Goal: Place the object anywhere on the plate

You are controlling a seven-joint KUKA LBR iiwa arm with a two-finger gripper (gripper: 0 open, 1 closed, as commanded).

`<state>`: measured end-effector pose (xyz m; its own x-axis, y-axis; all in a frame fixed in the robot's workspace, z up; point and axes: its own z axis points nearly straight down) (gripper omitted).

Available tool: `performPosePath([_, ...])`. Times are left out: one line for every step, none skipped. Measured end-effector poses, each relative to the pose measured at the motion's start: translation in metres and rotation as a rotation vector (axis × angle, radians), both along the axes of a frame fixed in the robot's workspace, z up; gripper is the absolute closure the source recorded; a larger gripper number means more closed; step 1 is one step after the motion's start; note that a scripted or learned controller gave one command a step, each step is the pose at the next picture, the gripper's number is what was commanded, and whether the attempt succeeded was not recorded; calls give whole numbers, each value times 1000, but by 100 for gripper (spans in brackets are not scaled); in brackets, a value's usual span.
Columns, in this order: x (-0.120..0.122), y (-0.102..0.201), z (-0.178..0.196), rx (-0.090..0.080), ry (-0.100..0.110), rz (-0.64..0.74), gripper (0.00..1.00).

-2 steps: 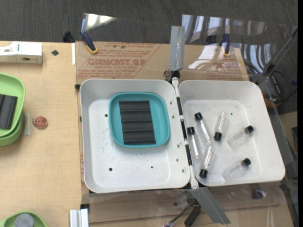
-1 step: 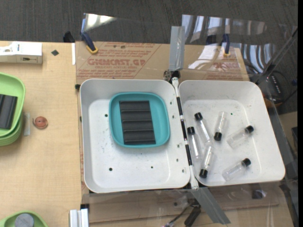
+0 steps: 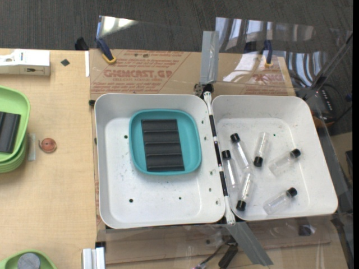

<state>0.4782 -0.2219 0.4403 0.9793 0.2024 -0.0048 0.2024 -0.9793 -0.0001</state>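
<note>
Teal plate (image 3: 165, 142) in the left bin (image 3: 112, 167) — capped vials (image 3: 240, 152) scattered in the right bin (image 3: 314, 167)

The green tray (image 3: 12, 130) at the left edge and the green lid (image 3: 27, 260) near the bottom-left corner are cut off.

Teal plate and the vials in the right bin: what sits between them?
In the camera view, between the teal plate and the vials lie bare white floor of the left bin and the two bins' adjoining rims. Nothing else.
</note>
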Motion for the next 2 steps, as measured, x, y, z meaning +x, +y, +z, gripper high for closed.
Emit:
performPosePath([0, 0, 0, 0, 0, 0, 0])
performPosePath([0, 0, 0, 0, 1, 0, 0])
